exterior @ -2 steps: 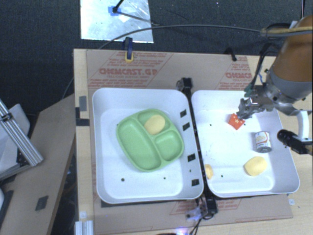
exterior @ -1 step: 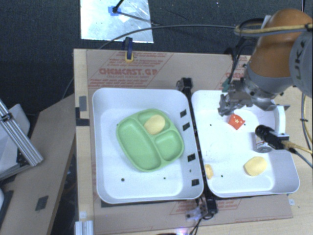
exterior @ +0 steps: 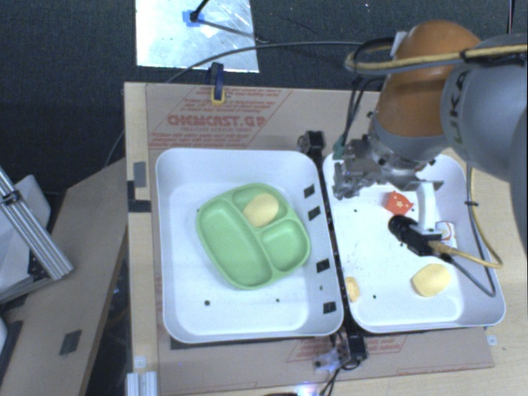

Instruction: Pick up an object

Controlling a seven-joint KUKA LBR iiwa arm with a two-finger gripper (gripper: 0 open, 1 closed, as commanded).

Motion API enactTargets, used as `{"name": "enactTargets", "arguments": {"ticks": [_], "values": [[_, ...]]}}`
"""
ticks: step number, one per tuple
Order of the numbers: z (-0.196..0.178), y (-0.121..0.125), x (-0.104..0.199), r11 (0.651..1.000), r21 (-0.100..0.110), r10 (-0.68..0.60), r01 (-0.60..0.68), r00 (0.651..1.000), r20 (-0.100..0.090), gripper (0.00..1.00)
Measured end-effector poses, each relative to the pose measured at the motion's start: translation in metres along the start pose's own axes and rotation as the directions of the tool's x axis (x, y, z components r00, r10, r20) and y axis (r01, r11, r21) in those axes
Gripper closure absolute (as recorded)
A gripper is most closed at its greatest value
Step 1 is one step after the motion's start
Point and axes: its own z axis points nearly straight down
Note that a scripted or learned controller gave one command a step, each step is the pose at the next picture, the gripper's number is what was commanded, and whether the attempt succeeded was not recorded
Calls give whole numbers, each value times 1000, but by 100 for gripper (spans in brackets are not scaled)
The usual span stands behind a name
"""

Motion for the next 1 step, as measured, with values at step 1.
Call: {"name": "enactTargets", "arguments": {"ticks": [1], "values": [[12,5,59,1000,-1,2,-2,1000,1,100]]}}
